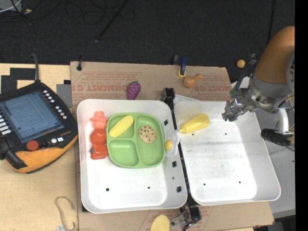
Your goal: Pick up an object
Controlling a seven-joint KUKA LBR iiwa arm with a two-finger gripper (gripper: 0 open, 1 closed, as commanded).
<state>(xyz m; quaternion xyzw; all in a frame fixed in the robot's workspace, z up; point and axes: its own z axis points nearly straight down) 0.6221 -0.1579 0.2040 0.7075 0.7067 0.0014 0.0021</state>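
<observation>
My gripper (232, 113) hangs over the upper right part of the right bin (250, 186), near its far rim, with nothing seen between its fingers. A yellow mustard bottle (194, 124) lies on its side in the right bin's upper left, well to the left of the gripper. In the left bin (125, 196) sits a green divided plate (134, 141) carrying a yellow corn cob (120, 125) and a cookie (147, 134). A red toy figure (98, 136) lies left of the plate. A small yellow piece (169, 145) rests by the plate's right edge.
A purple grape toy (134, 89) and an orange-brown pear-like toy (191, 80) lie on the cardboard behind the bins. A teach pendant (33, 124) sits at the left. A yellow object (160, 223) lies below the bins at the front.
</observation>
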